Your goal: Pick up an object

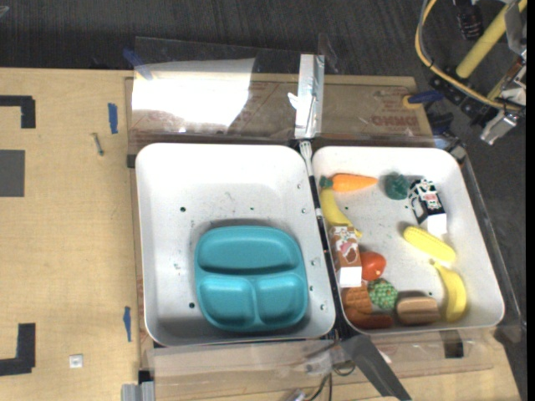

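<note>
Waiting pre-grasp: arm [489, 32] parked far right, off the bins; finger state can't tell. Toy food fills right bin [481, 224]: carrot [355, 183], bananas [452, 291]. Left bin holds teal tray [249, 277]. Next: descend over one item.

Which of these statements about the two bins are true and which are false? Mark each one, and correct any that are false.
1. The teal tray lies in the left bin. True.
2. The carrot lies in the left bin. False: it lies in the right bin, near its far edge.
3. A banana lies by the right bin's near right corner. True.
4. The teal tray has a single compartment. False: it has three, one long and two smaller.
5. The right bin holds more items than the left. True.
</note>
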